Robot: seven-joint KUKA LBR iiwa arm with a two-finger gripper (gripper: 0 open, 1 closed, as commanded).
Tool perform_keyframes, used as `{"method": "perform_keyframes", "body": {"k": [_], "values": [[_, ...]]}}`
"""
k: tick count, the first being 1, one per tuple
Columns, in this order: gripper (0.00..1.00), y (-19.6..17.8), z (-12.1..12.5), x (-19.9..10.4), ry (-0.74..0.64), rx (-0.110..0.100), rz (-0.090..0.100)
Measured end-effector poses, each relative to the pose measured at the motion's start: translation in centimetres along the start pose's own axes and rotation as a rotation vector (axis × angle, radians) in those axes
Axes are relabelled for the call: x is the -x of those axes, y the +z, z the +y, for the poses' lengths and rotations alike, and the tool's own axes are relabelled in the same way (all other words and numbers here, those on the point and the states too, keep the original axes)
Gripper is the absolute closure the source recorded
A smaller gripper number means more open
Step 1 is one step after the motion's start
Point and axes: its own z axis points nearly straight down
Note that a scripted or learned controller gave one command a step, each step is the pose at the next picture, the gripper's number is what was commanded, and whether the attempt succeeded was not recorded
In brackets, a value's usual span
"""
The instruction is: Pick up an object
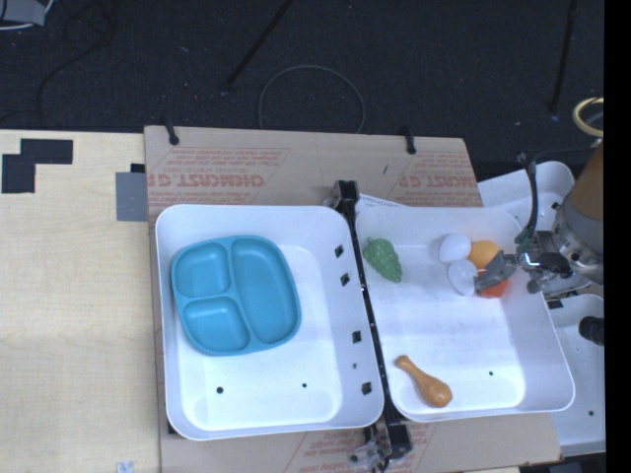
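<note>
The claw (508, 272) hangs over smooth white eggs (455, 248) and an orange ball (484, 253); I cannot tell its grip. A knobbly green lump (383, 259) lies nearby.

Tray (235, 294) in L bin (187, 392), toys R bin (537, 382).

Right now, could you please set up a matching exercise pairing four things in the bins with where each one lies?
Things:
1. blue divided plate
2. green leafy toy
3. tan drumstick-shaped toy
4. gripper

Places:
A. right bin, near edge
B. left bin
C. right bin, close to the divider between the bins
D. right bin, far right part, beside the white and orange balls

Pairs: 1-B, 2-C, 3-A, 4-D
</note>
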Motion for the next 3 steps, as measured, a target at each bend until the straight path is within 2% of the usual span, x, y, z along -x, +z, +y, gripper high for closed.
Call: {"method": "perform_keyframes", "body": {"k": [2,3], "values": [[0.00,11.1,0.1,-0.9,0.003,0.005,-0.002],[1.00,9.8,0.2,-0.8,0.005,0.009,-0.003]]}}
